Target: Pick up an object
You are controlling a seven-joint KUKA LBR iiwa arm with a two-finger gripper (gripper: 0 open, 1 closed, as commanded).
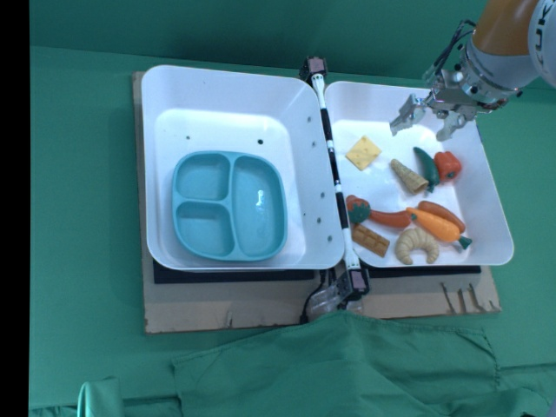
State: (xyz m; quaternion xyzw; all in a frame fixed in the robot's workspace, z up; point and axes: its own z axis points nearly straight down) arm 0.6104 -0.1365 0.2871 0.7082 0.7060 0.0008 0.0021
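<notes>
Hovering above the right bin (pixel 486 194), the end effector (pixel 427 121) is spread open, gripping nothing; below, the carrot (pixel 437 225) lies pointing lower-right.

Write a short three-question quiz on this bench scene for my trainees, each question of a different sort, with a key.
1. True or false: the blue plate lies in the left bin.
2. Which thing lies nearest the rod between the bins?
A. croissant
B. cheese slice
C. red pepper
3. Fill in: the tool hangs open above the ____ bin.

Key: 1 true; 2 B; 3 right.
</notes>
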